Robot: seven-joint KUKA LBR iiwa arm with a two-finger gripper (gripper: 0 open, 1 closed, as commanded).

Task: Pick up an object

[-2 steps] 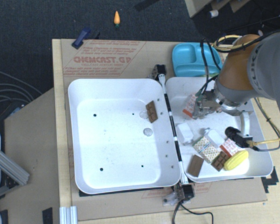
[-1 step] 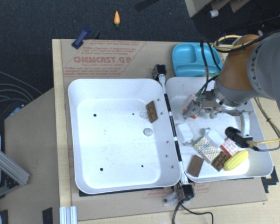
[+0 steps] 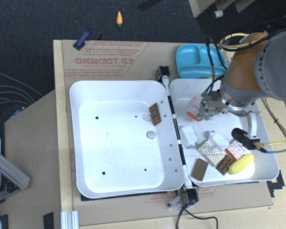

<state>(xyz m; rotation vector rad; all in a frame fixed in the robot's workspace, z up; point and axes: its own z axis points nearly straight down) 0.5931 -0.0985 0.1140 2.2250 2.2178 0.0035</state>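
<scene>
Looking down on the bench, you have two shallow white bins side by side, and the hinge-like divider [image 3: 175, 128] between them is your landmark. Just beyond the divider, toward the arm, the right bin [image 3: 267, 173] holds the clutter. The left bin [image 3: 81, 142], on the divider's other side, holds a brown chocolate-like bar [image 3: 155, 113] close to the divider and two small clear discs.

The gripper [image 3: 210, 104] hangs over the far end of the right bin, near the divider, with a red and white packet [image 3: 195, 109] directly beside it on the divider's side. You cannot tell from this view whether the gripper is spread or closed, or whether it touches the packet.

Toward the near end of the divider lie a brown bar [image 3: 199, 169], a dotted packet [image 3: 211, 151], a red patterned packet [image 3: 236, 150] and a yellow banana-shaped toy [image 3: 241, 164].

Judging by this, the pick is not yet done: nothing is visibly lifted, so grasping and raising remain.
</scene>
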